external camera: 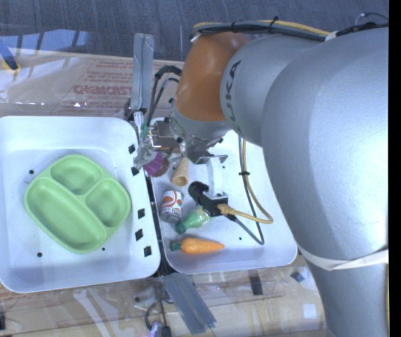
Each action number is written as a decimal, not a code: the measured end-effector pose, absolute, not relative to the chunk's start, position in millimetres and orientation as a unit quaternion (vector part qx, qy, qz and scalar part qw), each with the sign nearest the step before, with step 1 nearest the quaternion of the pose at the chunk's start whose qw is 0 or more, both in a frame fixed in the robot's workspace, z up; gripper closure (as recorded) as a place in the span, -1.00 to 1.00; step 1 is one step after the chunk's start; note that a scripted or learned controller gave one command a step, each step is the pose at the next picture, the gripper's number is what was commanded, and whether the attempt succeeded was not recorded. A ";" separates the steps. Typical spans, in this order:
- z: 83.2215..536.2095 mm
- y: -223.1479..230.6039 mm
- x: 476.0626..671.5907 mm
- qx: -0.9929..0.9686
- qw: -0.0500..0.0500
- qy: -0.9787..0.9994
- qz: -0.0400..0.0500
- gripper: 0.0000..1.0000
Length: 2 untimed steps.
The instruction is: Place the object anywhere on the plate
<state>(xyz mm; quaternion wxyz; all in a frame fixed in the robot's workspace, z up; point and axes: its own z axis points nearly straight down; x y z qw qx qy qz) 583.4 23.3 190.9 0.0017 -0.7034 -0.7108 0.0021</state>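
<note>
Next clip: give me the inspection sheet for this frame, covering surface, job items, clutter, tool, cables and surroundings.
Surface: two white bins, left bin and right bin, side by side.
Job's things: green divided plate in left bin, nothing on it.
Clutter: in right bin, carrot, green bottle, small can, cone-shaped piece, purple item.
Tool: tool low at right bin's left edge by purple item; grasp unclear.
Cables: yellow cable looping over right bin.
Surroundings: cardboard behind bins.
</note>
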 end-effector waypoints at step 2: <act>136.9 101.4 545.9 -0.679 0.002 -0.734 0.002 -1.00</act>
